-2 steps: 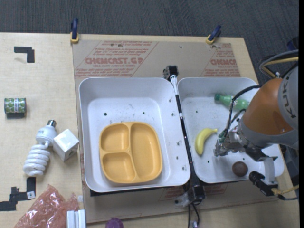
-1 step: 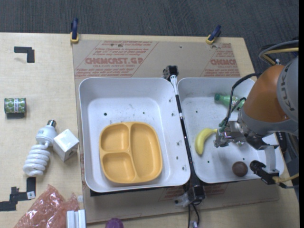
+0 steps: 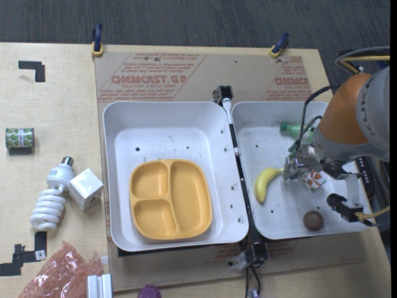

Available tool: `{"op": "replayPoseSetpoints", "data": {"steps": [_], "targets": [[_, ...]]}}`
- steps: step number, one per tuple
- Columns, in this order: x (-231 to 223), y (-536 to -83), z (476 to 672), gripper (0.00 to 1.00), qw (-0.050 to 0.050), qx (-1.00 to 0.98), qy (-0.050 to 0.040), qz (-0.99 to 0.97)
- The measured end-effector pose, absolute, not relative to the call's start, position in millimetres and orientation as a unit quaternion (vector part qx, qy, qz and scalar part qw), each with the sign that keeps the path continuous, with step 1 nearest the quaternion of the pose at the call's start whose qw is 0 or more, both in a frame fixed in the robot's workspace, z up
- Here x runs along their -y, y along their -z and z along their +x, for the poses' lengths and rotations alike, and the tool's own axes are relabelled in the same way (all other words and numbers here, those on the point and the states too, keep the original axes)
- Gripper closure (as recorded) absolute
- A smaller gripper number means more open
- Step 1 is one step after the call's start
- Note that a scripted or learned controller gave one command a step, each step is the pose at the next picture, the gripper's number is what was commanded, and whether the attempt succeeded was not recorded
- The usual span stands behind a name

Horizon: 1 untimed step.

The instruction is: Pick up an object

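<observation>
Pincer, its grip state impossible to tell, hangs low in the right bin, with the banana just at its eight o'clock on the bin floor.

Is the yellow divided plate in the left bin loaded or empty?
Empty. The yellow divided plate lies flat in the left bin, and all three of its compartments show bare yellow with nothing resting in them.

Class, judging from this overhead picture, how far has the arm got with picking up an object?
Done: the gripper is down in the right bin, beside the banana. In hand: no object visibly held. Left: gripping and lifting one; the banana and brown ball lie on the floor.
</observation>
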<state>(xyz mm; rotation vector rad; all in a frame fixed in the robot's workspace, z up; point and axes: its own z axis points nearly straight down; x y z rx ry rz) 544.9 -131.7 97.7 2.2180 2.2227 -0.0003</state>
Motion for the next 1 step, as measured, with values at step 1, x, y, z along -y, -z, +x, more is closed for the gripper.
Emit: {"op": "replayPoseSetpoints", "data": {"steps": [1], "targets": [[131.6,-97.7,544.9,0.0,0.001,-0.708,0.0001,0.706]]}}
